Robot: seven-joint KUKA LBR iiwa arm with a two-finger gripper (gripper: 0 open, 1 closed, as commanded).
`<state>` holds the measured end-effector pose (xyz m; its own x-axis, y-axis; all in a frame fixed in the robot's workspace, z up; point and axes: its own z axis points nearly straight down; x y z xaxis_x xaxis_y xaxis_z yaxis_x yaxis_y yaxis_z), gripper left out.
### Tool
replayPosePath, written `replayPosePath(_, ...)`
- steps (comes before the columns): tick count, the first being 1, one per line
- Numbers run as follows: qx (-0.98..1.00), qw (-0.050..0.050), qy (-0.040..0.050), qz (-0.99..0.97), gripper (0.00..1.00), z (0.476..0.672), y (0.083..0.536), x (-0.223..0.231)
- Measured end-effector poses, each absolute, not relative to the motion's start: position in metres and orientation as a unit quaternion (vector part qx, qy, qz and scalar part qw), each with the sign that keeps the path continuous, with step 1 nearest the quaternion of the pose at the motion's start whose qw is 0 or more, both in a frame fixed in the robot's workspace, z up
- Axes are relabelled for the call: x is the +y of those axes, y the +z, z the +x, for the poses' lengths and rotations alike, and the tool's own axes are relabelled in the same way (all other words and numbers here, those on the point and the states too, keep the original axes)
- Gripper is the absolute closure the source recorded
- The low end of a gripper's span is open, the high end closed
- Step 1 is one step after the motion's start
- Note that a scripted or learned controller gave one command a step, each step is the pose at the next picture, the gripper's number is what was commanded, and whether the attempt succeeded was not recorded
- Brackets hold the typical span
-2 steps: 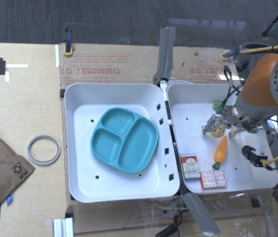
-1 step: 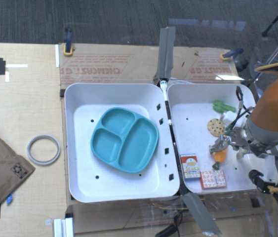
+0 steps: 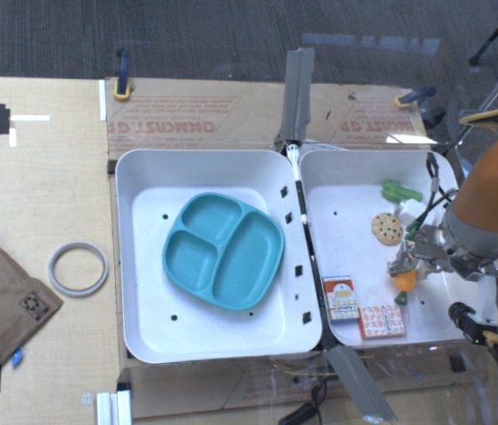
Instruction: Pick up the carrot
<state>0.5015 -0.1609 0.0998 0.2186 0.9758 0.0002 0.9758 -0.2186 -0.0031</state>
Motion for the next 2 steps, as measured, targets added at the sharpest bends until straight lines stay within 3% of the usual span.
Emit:
replayPosePath(1, -0.624, 0.002, 0.0013, -0.781, 1.0, 0.502, 0.108, -0.162)
replayPosePath(2, -0.658, 0.001, 0.001, -0.753, 1.0, 0.573, 0.147, -0.105)
